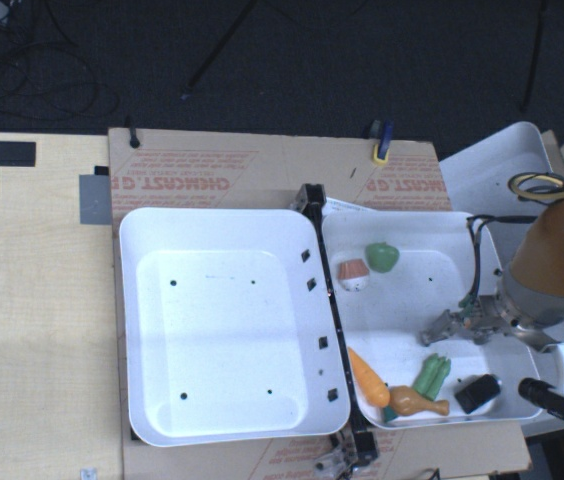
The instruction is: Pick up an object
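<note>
The gripper [440, 332] hangs low over the right bin [412, 243] at the frame's right, its dark metal tip pointing left — whether it is open or closed cannot be told. Just below it lies a green, ridged, elongated toy vegetable [431, 376], tilted, near the bin's lower edge. Beside that sit an orange carrot [366, 373], a tan gourd-shaped piece [417, 401] and a black block [477, 393]. Higher up — a green pepper [383, 257] and a red-and-white item [352, 272].

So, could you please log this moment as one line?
gripper: over right bin, above green toy | holding: nothing seen | carrot: in bin
</note>
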Robot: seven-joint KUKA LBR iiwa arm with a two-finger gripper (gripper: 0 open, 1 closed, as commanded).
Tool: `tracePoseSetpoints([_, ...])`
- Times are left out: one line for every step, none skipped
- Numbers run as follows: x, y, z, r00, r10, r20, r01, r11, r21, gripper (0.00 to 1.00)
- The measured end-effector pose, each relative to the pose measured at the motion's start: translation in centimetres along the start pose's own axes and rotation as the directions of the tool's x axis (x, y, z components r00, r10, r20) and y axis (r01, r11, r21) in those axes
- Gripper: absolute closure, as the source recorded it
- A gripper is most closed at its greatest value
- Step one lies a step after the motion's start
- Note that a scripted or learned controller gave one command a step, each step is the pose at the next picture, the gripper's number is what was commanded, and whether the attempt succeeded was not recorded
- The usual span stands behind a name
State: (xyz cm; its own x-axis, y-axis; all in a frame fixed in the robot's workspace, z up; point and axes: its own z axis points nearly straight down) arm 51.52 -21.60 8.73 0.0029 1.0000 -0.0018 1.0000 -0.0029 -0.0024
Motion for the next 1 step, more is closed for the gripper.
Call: tracePoseSetpoints([0.11,0.04,-1.08,1.0,0.004,-0.003,-0.004,1.0,-0.001,1.0])
